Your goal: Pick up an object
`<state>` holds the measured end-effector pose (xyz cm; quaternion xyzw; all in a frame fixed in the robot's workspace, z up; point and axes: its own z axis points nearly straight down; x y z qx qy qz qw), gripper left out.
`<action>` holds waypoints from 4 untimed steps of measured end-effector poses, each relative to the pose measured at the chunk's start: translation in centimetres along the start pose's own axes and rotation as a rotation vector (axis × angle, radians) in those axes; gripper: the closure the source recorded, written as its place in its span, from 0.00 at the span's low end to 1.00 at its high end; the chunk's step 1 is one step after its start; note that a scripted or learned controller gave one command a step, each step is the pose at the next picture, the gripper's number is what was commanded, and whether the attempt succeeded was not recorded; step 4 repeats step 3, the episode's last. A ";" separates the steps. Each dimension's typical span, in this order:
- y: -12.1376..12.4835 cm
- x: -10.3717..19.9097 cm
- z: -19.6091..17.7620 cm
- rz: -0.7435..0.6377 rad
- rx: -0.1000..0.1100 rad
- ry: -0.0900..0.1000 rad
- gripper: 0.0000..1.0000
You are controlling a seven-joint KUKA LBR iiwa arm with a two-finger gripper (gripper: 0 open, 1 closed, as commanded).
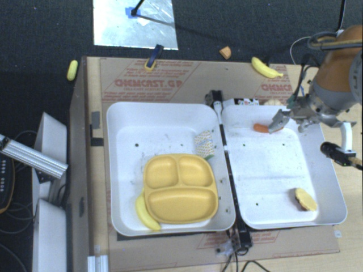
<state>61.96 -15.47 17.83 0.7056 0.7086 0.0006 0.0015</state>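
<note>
Orange is the colour to watch: a small orange piece [260, 128], possibly a carrot-like toy, lies near the far wall of the right bin [278, 220], and the gripper [289, 119] hangs just beside it, on its right. The fingers look spread, one grey fingertip [276, 123] pointing down toward the piece, the other further right, and nothing sits between them, so no grasp yet. The arm [340, 67] reaches in from the right with its orange band above the wrist. Elsewhere in that bin, a yellowish slice-like object [305, 199] rests well apart near the front right corner. Over in the left bin [122, 152], a yellow divided plate [180, 187] takes the front half, a banana [146, 213] tucked against its left edge, and a small patterned scrap [204, 144] by the dividing wall. My read is that the orange piece is the likely target, being nearest. To do this well, the gripper needs to shift left so the piece sits squarely between the fingers rather than under one tip, with the jaws closing across its narrow width, not along its length. Then drop low enough to get round it, since it lies flat on the floor. The bin wall is close behind, so watch for a finger catching there, or nudging the piece away before closing.
</note>
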 end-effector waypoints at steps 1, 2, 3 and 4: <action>0.0 0.0 0.0 0.000 0.000 0.000 0.00; 0.0 0.0 0.0 0.000 0.000 0.000 0.00; 0.0 0.0 0.0 0.000 0.000 0.000 0.00; 0.0 0.0 0.0 0.000 0.000 0.000 0.00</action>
